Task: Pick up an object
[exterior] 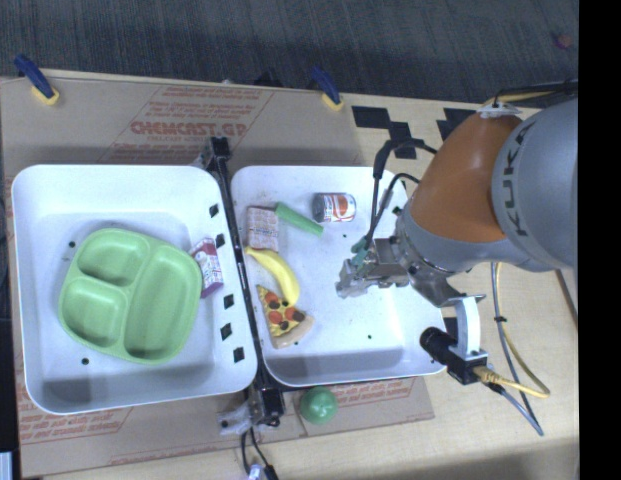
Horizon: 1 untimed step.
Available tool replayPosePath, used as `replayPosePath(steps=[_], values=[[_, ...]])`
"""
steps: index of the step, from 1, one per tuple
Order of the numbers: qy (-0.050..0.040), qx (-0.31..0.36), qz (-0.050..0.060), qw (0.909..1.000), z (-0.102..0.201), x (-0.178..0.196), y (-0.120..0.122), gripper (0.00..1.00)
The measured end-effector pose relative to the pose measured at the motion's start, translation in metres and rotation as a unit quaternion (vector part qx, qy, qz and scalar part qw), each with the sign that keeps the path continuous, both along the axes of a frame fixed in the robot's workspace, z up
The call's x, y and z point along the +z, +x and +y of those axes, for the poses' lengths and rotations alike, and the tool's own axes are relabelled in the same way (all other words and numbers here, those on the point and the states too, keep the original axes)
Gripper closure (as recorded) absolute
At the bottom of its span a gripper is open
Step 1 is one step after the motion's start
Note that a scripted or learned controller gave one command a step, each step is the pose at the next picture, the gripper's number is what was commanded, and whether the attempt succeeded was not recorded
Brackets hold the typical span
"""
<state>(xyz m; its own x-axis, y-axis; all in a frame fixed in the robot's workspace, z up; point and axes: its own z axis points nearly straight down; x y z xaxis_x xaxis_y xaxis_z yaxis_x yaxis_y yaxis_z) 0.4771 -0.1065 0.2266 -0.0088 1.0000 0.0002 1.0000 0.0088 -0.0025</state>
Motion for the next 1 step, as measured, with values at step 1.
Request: replayPosePath(steps=[1], values=[[-0.0008, -0.002, -0.002, 1.0, -0.1058, 0.0105, -0.0003, 1.0]])
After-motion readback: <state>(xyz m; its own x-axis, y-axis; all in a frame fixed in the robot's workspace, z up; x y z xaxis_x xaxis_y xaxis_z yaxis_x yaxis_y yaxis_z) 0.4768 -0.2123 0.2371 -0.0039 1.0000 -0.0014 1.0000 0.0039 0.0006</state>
